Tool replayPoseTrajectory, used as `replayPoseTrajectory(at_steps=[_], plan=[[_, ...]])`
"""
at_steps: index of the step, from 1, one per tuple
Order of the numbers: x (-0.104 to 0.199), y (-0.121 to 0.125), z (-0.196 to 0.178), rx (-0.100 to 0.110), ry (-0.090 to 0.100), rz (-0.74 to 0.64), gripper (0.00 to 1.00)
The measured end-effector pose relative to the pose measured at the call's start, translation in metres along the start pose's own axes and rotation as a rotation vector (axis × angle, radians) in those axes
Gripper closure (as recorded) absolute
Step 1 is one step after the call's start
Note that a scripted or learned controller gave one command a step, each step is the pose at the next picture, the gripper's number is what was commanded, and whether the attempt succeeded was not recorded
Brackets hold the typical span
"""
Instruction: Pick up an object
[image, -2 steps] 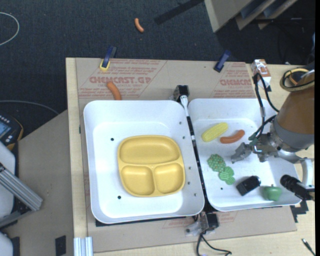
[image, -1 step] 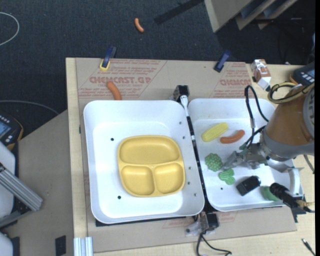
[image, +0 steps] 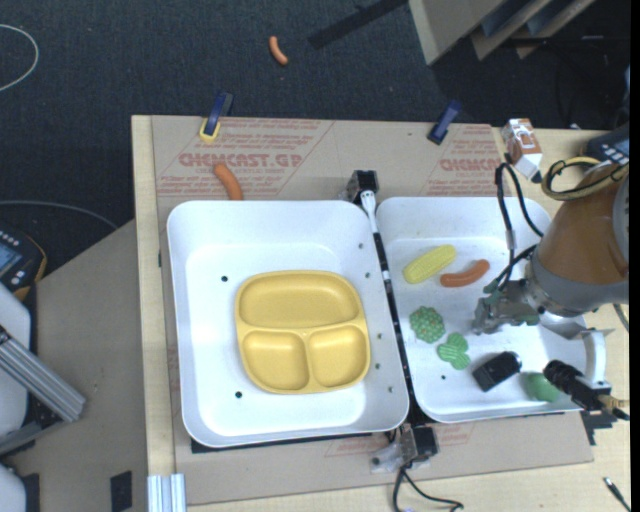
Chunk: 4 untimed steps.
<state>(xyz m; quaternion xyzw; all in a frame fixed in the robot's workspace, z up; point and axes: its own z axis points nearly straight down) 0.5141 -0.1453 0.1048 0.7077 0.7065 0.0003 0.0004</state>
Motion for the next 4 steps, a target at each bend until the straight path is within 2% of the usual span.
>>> replayPoseTrajectory(at_steps=[2,4], plan=[[0.001,-0.002,-0.116,-0.006,-0.003,-0.003,1.00],[0.091,0.031,-0.112,-0.002,0.000,-0.007,1.00]])
